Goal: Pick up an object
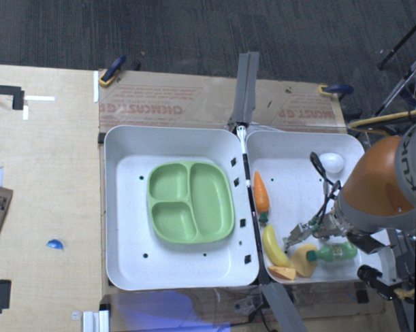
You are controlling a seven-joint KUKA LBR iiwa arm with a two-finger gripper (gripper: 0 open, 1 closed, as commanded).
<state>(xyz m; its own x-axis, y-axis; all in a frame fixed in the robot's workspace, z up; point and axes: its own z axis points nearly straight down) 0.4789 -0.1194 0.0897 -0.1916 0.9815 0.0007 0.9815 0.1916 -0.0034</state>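
Note:
The right bin [290,158] holds an orange carrot [260,191] against its left wall. A yellow banana [273,246] lies below the carrot. At the front edge are a pale yellow piece [304,259] and an orange wedge [280,272]. A small green bottle [334,253] lies on its side at the front right. A white ladle with a black handle [330,162] rests at the back. My gripper [302,232] hangs low in this bin, just right of the banana and above the yellow piece, close beside the bottle's cap.
The left bin [125,193] contains a green divided plate [190,201]. The grey arm with its orange band [381,178] covers the right bin's right side. A cardboard sheet [169,103] lies behind the bins, and a small blue item [54,244] lies on the bench at left.

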